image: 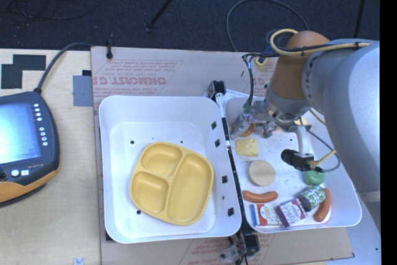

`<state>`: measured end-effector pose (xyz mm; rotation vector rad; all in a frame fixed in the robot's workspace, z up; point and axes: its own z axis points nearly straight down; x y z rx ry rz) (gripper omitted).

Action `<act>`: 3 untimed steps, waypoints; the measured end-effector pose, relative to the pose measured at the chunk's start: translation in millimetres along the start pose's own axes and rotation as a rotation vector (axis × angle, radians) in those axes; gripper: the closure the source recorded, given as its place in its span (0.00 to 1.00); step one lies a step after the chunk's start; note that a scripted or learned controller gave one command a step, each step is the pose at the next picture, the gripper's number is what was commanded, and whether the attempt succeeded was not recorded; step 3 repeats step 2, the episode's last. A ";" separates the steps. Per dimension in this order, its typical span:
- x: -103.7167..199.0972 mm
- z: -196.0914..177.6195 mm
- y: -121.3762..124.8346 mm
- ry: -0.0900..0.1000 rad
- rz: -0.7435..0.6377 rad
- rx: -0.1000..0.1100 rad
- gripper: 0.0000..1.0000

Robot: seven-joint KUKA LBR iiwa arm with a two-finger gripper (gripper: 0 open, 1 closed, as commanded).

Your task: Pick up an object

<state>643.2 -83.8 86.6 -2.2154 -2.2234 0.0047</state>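
**binwatcher:** So the gripper [255, 123] is down in the far corner of the right bin [347, 211], right by the divider. There's something orange-brown [243, 131] just beside it, maybe a toy carrot or sausage, too small for me to say. Can't tell if the fingers are apart or together; it's all dark clutter under the wrist.

**kuka_fan:** Same here. Nothing visibly between the fingers, so I wouldn't call it a grab. The rest of the stuff sits closer to the camera: cheese [247, 147] near the gripper, a beige disc [261, 172] below that, a hot dog [260, 197], then packets [280, 214] and a bottle [312, 197] along the near edge.

**binwatcher:** My worry is that corner. With the orange thing tucked by the wall, a finger could land on the rim or just shove it sideways instead of straddling it.

**kuka_fan:** Yeah, or it clips the cheese too. Left bin [118, 127] has the yellow tray [172, 182], well away from all this.
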 end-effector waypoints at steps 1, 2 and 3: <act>2.1 0.1 -0.1 0.001 0.002 0.001 0.00; 2.4 0.2 -0.1 0.000 -0.001 0.001 0.00; 2.4 0.2 -0.1 0.000 -0.001 0.001 0.00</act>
